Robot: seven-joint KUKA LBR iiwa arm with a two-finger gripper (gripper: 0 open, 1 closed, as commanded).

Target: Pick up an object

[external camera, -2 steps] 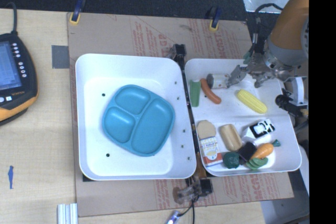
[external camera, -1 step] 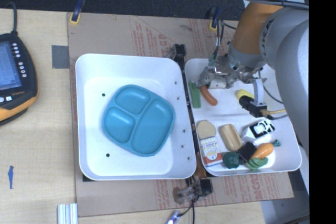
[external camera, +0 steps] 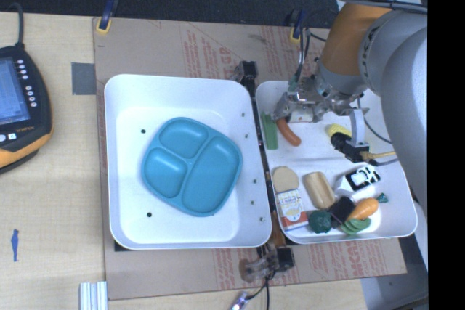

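Note:
My gripper (external camera: 287, 111) hangs low over the far left corner of the right bin (external camera: 396, 229). Just below it lie a small orange-red sausage (external camera: 289, 133) and a green stick (external camera: 270, 133) along the bin's left wall. I see nothing held in the gripper. The arm's orange band and grey body cover the bin's far right part. The left bin (external camera: 123, 221) holds a blue divided plate (external camera: 191, 165).
The near half of the right bin is crowded: a tan bread slice (external camera: 285, 178), a tan block (external camera: 317, 189), a red-and-white packet (external camera: 290, 207), a dark green piece (external camera: 318, 221), a black block (external camera: 341, 209), an orange carrot (external camera: 365, 208). A yellow item (external camera: 338, 131) lies right of the gripper. A pendant (external camera: 18, 105) sits far left.

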